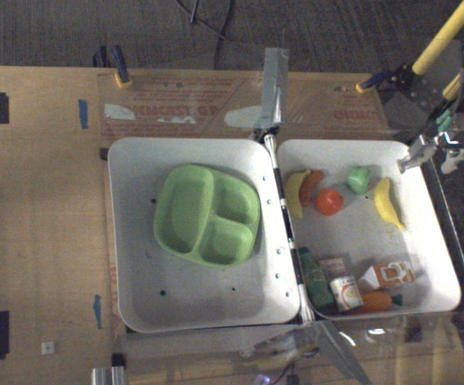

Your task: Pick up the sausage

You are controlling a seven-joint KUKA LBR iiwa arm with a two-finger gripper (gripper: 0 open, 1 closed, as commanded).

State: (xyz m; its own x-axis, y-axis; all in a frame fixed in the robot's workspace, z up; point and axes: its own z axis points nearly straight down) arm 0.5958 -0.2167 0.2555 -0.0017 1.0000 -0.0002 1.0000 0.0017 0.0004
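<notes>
Jaws' state cannot be told as the gripper (424, 152) hovers at the right bin's (444, 239) upper right edge; the sausage (312, 184) lies well to its left, long axis slanted, beside a tomato (329, 202).

Matt green plastic tray (207, 214) – smooth white bins (135, 295) – bare wood bench (39, 239).

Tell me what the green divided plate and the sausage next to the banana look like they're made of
The green divided plate looks like moulded plastic, matte: one even colour, rounded compartment walls, soft sheen. The sausage seems to be toy plastic or rubber: smooth orange-brown surface, uniform colour. It is too small to tell further.
</notes>
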